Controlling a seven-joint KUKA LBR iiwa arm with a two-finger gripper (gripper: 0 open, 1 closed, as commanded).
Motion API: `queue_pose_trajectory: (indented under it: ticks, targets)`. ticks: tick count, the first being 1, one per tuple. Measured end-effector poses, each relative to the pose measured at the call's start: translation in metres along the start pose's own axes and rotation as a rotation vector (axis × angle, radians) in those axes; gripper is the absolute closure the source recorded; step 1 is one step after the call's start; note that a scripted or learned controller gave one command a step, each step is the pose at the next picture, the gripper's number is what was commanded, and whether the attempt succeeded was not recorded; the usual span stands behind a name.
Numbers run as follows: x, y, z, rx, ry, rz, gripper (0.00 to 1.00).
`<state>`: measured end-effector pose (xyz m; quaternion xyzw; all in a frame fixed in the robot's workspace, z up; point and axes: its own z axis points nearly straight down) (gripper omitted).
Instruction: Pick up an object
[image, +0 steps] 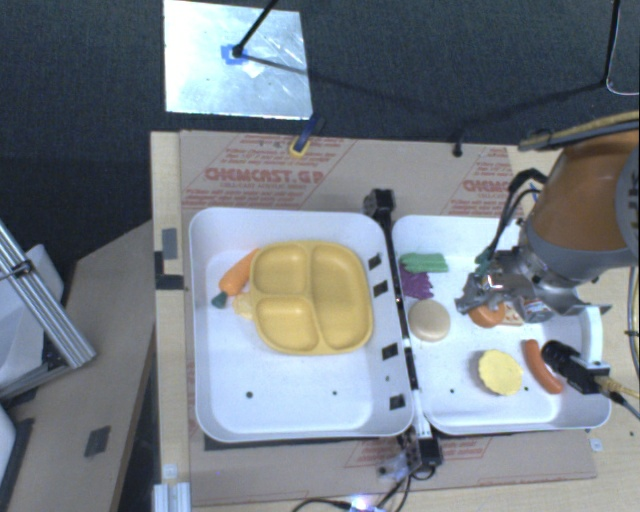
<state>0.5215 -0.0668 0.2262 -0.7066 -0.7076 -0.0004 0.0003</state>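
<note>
Gripper low in right bin over an orange item; finger state unclear. Grasp step; next needs closure, then lift.

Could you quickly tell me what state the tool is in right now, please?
Tool: low in the right bin, over an orange item; whether it is open, shut or holding anything cannot be told.
</note>
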Motion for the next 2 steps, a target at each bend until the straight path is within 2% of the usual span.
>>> queue_pose_trajectory:
  ticks: [1,2]
  targets:
    - [0.019,0.01,0.004,-0.002,0.0,-0.005,1.0]
    - [0.003,0.002,-0.006,-0.003,-0.001,0.0,1.0]
